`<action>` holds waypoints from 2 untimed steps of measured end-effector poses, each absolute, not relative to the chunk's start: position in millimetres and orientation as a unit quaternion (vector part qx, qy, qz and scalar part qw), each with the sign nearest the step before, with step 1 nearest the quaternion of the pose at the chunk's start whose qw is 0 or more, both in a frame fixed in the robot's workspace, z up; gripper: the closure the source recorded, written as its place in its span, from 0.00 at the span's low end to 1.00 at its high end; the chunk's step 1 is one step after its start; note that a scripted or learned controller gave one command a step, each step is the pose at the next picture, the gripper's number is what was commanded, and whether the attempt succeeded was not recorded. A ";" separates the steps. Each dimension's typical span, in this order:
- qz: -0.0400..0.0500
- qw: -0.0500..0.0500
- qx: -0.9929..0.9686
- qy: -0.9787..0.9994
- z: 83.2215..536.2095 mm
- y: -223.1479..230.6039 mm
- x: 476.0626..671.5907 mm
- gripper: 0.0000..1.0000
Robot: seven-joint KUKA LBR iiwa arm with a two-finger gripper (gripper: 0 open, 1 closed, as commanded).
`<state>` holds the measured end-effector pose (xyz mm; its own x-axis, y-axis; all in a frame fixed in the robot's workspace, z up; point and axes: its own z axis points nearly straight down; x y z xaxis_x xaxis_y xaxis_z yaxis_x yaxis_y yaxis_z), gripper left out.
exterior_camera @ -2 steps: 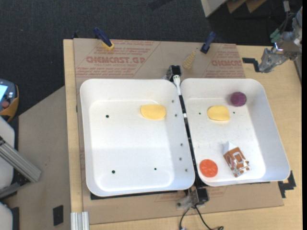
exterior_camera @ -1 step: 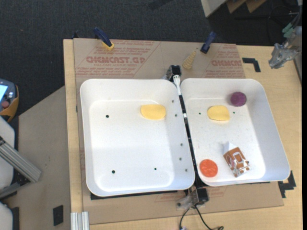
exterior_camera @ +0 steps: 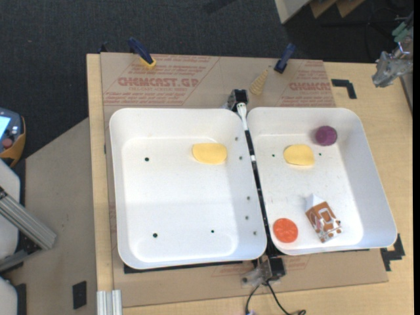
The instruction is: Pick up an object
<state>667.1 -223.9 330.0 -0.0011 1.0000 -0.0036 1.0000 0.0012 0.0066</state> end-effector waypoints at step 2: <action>0.001 0.003 0.707 0.707 353.2 -223.7 667.0 1.00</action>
